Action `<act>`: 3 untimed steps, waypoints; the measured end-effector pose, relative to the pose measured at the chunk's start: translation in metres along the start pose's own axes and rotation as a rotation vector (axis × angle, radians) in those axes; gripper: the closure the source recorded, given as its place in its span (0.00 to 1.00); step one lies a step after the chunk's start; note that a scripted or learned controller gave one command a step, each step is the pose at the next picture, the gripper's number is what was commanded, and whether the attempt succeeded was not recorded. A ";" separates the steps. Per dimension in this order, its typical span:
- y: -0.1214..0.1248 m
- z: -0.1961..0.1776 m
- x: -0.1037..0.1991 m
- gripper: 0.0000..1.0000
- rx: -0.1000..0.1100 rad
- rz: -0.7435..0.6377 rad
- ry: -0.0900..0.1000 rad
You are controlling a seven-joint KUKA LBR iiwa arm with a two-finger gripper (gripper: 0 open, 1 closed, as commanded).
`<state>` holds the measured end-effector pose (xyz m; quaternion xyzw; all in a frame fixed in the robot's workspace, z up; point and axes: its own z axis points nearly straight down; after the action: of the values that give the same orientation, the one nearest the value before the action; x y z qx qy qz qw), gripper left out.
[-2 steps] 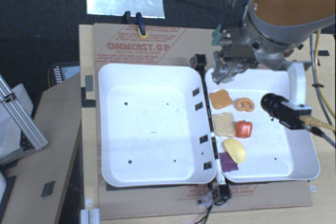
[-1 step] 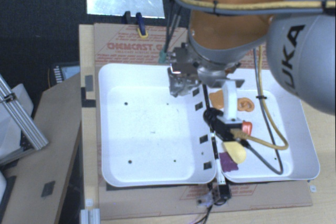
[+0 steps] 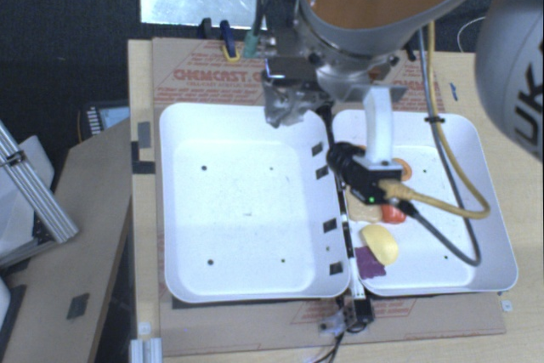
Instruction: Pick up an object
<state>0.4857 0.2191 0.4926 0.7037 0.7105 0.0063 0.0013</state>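
As the grey arm (image 3: 357, 34) leans in from the right of my feed, its pincer (image 3: 285, 110) hangs over the far edge of the left bin (image 3: 238, 208), close to the strip where the two bins meet. From this angle I look down on the pincer's metal body. I cannot tell how far open it is or whether it has hold of anything.

The loose things lie in the right bin (image 3: 463, 208), well apart from the pincer, bunched in that bin's near left part beside the divide. A yellow rounded piece (image 3: 381, 244), something like a lemon, sits in the middle of the cluster. A flat purple piece (image 3: 371, 263) touches it on the near side, partly tucked under it and close against the bin's left wall. A small red piece (image 3: 393, 214) lies just beyond the yellow one; I cannot tell whether the two touch. Farther back a small orange-edged thing (image 3: 403, 172) peeks out, partly covered by the robot's own hardware and too hidden for me to name.

A few small dark dots mark the left bin's floor. Both bins rest on a cardboard sheet (image 3: 204, 76) with red print, spread over the pale counter (image 3: 140, 72).
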 end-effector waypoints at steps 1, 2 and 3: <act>-0.003 0.214 -0.029 1.00 0.024 0.011 -0.013; 0.061 0.374 -0.065 1.00 0.013 0.013 -0.010; 0.007 0.306 -0.148 1.00 0.014 0.014 -0.008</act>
<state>0.4970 0.0730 0.1861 0.7087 0.7055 -0.0014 -0.0008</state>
